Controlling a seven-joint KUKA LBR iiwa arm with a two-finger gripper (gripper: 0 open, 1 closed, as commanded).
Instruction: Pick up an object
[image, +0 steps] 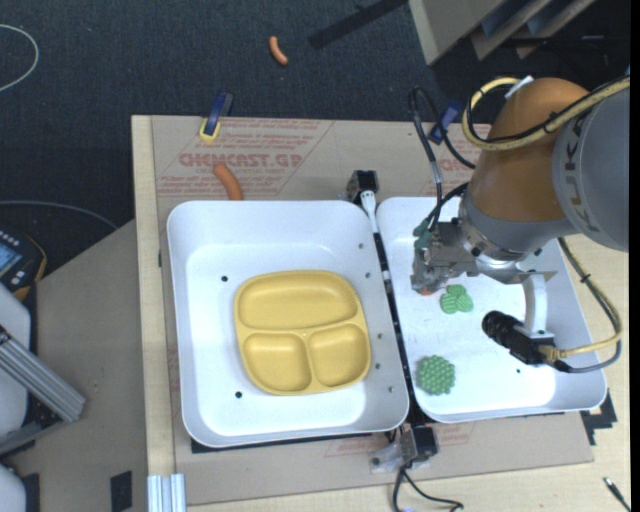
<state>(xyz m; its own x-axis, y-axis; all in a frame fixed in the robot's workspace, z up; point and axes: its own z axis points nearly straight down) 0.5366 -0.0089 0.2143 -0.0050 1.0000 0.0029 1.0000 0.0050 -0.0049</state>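
Gripper (430, 272) sits low in the right bin (560, 395), near that bin's left wall; whether it is spread or pinching cannot be told. Small green object (457, 299) lies just beside it, toward the bin's middle. Second green object (436, 373) rests nearer the bin's front edge. Yellow divided tray (301, 331) occupies the left bin (200, 300).

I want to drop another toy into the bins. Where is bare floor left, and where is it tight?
Left bin: bare floor rings the yellow divided tray, widest along the far wall and left wall. Right bin: crowded; the claw hangs by the divider beside one green knobbly toy, another sits near the front. A small patch remains at its front right.
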